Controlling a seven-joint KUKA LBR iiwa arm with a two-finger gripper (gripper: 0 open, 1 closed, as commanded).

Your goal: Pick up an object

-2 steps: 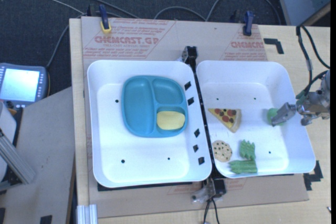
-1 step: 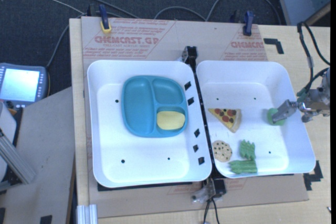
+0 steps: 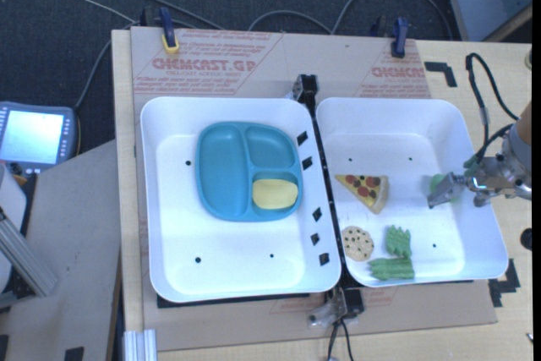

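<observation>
Camera view, looking down on the bench: the right bin [image 3: 448, 116] serves as the landmark. Inside it, near its left wall, lies a pizza slice toy [image 3: 365, 188]; below that, a round cookie [image 3: 357, 243]; toward the bin's lower middle sit two leafy green pieces [image 3: 394, 254], one touching the other. Close to the bin's right wall there is a small green object [image 3: 439, 182], and the gripper [image 3: 445, 191] reaches in over that wall, its grey tips right at this piece. Whether the pincer is apart, together or clamped on the green piece cannot be told at this size; no object can be seen between the fingers, so I would not call it held.

Across the bin's left wall, the left bin [image 3: 169, 207] carries a blue divided plate [image 3: 237, 169] with a yellow item [image 3: 275, 194] in its lower right compartment.

As a judgement, the green object by the gripper looks like a light plastic or rubbery play-food piece: small, probably a little slick, not fragile. Its irregular outline suggests squeezing across the narrowest part of its body, low to the floor of the bin, since a pinch on an edge would likely let it pop out.
</observation>
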